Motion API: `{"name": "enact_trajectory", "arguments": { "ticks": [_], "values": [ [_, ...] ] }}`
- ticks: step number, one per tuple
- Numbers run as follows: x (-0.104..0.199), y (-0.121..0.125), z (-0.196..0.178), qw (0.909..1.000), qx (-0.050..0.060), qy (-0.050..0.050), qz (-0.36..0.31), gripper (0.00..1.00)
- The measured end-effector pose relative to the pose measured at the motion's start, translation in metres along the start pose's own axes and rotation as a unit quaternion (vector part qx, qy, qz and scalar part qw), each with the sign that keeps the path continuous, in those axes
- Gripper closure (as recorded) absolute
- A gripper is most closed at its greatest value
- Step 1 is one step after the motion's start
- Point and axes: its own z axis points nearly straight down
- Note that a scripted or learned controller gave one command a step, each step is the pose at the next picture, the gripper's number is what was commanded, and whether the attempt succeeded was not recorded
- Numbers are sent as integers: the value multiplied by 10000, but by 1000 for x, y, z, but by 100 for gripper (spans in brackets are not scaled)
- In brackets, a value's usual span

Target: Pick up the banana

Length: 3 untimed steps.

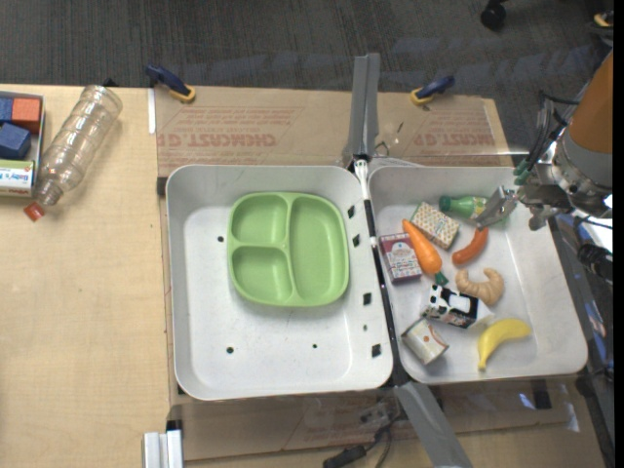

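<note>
Two white bins sit side by side under me, and my gripper (507, 209) hangs over the far right part of the right bin (556, 261). Its fingers look parted by a narrow gap with nothing between them, though they are small and dark against the bin, so I cannot be sure of the width.

The banana (501, 340) lies at the near right of that bin, well apart from my gripper, resting on the bin floor with its curve opening toward the bin's near edge. Just beyond it sits a tan croissant-like pastry (482, 285), and to the left of that a black-and-white cow figure (450, 306). A small grey carton (425, 341) lies tilted near the bin's near left corner.

Closer to my gripper, a red-orange chili pepper (470, 246) lies just below the fingers, and a green bottle-shaped thing (462, 204) lies to their left. A carrot (423, 248) rests slantwise between a patterned tan box (435, 224) and a dark red packet (399, 258).

The left bin (195, 339) holds a green divided plate (290, 249) with three compartments.

On the bench to the left lie a clear plastic bottle (75, 142) with a red cap and a box of red and blue blocks (19, 135).
</note>
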Motion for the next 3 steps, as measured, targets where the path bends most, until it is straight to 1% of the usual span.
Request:
{"name": "enact_trajectory", "arguments": {
  "ticks": [1, 2, 3],
  "values": [
    [-52, 17, 101, 9999, 13, 39, 131, 0],
    [-36, 64, 127, 9798, 133, 51, 1996, 0],
    [-40, 64, 109, 9807, 40, 25, 1956, 0]
  ]
}}
